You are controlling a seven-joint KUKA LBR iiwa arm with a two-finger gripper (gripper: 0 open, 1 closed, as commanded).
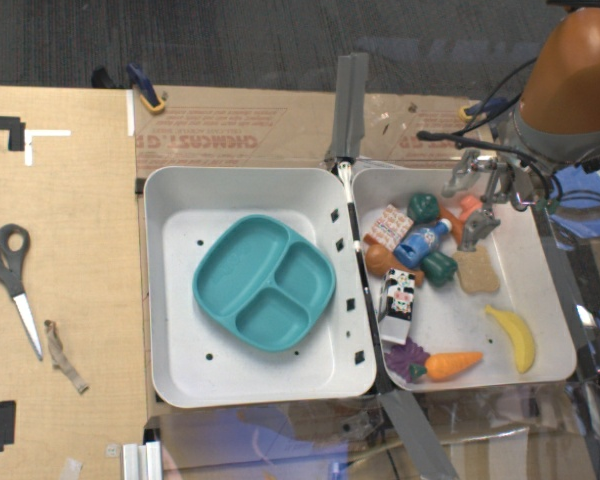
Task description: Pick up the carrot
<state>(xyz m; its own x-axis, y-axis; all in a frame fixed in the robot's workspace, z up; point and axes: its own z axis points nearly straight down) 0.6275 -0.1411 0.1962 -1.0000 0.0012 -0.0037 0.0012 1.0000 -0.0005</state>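
Hovering pincer (pixel 477 218) above right bin's (pixel 550 298) far end, grip indiscernible, carrot (pixel 452 365) well apart

Wooden bench (pixel 70 268), seemingly dark floor (pixel 230 18)

Bright, even light; soft shadows; sharp.

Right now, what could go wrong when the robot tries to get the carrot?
1. The carrot lies at the right bin's near edge, far from the gripper, which hangs over the toys at the back. It might grab one of those instead.
2. A purple toy touches the carrot's end, so it could get pinched too.
3. The carrot sits close to the bin wall, so a finger might bump it.
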